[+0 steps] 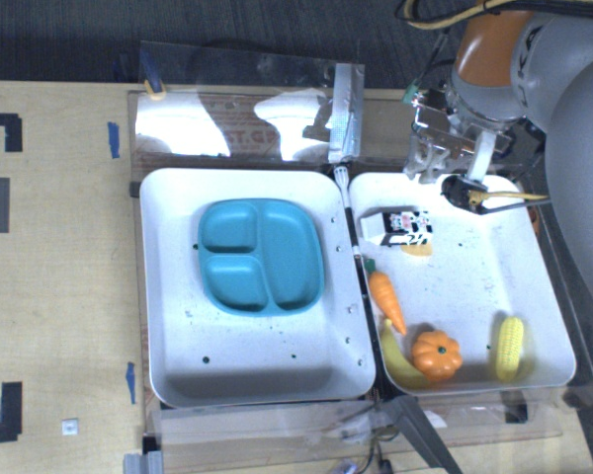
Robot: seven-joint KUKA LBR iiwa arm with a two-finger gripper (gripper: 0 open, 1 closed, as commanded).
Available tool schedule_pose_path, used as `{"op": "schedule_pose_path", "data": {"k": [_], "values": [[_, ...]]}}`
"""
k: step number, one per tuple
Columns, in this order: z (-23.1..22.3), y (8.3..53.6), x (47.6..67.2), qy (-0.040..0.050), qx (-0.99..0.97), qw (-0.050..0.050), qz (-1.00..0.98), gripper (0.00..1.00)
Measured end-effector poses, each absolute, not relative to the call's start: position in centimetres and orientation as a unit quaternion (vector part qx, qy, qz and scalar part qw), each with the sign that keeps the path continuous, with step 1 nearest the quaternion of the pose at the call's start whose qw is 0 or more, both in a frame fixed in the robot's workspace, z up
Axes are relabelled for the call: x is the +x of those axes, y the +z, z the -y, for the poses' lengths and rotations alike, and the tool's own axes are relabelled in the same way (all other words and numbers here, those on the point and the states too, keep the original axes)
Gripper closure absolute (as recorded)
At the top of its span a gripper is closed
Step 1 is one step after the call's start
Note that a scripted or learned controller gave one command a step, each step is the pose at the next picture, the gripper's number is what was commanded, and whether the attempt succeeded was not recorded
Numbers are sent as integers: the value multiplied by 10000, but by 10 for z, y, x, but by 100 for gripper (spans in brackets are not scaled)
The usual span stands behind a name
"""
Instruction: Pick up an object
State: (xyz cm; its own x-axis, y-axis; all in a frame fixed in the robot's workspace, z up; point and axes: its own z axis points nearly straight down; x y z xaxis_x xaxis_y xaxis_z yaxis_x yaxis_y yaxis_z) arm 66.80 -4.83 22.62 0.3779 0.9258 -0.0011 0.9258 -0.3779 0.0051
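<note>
At the near edge of the right bin [474, 275], an orange toy pumpkin [437, 354] sits against a yellow banana [395, 356] that curves along the bin's corner. A yellow corn cob [510, 347] lies apart from them toward the right wall. Just beyond the banana, an orange carrot [386, 302] lies slantwise close to the wall shared with the left bin [158, 265], which holds a blue divided plate [262, 255] at its middle.

Farther in, a black-and-white toy [408, 227] lies in the far left part of the right bin, patched like a cow, with a small tan piece [418, 248] touching its near side. Nothing lies on top of it, and the carrot is well clear of it.

The end effector [450, 161] hangs over the far rim of the right bin, beyond the toy and slightly to its right. Whether it is open or closed cannot be told. The pale wooden counter [49, 265] stretches off to the left.
</note>
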Motion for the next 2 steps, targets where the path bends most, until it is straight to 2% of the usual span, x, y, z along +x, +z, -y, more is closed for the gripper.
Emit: {"op": "schedule_pose_path", "data": {"k": [1,2], "values": [[17,331,668,30,7894,27,-6139,100],[-108,266,665,-25,7955,-31,-6060,100]]}}
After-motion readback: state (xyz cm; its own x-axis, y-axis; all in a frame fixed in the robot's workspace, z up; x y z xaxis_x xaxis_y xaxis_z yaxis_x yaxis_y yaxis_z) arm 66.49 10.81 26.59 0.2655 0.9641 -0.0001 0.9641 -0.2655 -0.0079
